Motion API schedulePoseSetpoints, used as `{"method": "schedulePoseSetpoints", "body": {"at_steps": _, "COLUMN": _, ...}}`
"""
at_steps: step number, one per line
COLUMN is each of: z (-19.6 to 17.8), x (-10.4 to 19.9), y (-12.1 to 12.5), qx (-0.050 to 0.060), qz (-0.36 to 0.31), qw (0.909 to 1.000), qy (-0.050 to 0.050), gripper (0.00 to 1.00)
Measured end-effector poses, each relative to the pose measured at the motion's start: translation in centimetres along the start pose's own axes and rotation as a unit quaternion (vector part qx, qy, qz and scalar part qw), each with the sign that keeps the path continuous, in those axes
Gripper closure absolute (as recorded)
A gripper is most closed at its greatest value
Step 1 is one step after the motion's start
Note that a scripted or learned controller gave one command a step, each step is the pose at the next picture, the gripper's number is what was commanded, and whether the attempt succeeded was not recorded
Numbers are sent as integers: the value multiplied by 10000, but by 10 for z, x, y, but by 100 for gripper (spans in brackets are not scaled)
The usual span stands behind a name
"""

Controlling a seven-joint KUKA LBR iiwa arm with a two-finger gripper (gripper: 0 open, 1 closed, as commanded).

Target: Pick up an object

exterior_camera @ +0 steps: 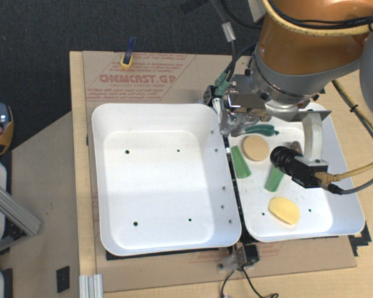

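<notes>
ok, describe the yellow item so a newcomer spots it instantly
Look in the right bin, the one under the arm. Near its front edge lies a yellow lump, alone. The green sticks and tan disc sit further back; it is the one yellow, rounded piece.

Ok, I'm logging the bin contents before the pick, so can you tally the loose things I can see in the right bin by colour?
Green: 2, one stick by the divider, one stick nearer the middle
Teal: 1, a thin piece partly under the arm
Tan: 1, a round disc
Yellow: 1, a lump
Total: 5 visible; the arm may hide more.
</notes>
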State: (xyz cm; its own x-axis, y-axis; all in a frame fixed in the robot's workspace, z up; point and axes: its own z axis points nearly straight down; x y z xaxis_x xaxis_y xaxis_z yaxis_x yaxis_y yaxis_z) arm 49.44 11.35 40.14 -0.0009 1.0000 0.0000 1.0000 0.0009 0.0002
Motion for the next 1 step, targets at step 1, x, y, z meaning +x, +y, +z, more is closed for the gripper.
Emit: {"method": "schedulePoseSetpoints", "body": {"at_steps": 1, "z": 83, "x": -47, "y": -16, "qx": 40, "qz": 28, "qw": 10000, "qy": -7, "gripper": 100}}
